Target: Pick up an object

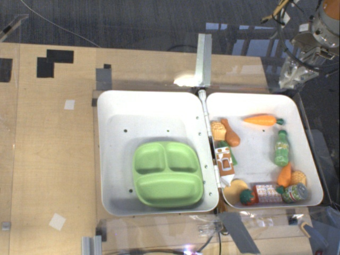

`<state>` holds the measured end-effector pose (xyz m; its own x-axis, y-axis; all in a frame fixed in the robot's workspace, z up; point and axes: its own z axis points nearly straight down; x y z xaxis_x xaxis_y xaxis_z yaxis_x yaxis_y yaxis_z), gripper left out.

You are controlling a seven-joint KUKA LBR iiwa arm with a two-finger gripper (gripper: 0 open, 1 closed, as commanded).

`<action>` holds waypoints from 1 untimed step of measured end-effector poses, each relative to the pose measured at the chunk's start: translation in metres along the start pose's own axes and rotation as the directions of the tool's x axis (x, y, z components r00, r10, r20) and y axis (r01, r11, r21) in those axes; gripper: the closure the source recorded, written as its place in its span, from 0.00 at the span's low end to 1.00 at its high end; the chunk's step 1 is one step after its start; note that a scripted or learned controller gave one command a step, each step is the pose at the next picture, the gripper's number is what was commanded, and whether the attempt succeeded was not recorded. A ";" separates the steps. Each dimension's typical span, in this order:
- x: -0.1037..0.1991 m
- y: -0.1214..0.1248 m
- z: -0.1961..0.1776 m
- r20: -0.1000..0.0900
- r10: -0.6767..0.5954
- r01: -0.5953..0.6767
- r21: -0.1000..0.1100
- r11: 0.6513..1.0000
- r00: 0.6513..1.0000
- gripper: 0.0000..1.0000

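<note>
Camera view: pincer (294, 74) at far right, above the right bin's (264, 101) far rim; finger state cannot be told. Candidate object: orange carrot (260, 120), lying apart at the bin's far end. Advice: descend centred, fingers straddling its narrow width.

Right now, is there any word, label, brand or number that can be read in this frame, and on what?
No text is legible.
Small carton by the divider: orange and white print, too blurred to read.
Red-labelled packet in the right bin: label too small to read.
Green bottle: label unreadable.
</note>
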<state>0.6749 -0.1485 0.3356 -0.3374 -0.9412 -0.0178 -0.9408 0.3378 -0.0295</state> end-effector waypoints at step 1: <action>0.021 -0.002 0.029 -0.010 -0.142 0.142 -0.022 0.990 0.990 1.00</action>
<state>0.6703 -0.1685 0.3067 -0.2003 -0.9797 -0.0035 -0.9797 0.2003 -0.0094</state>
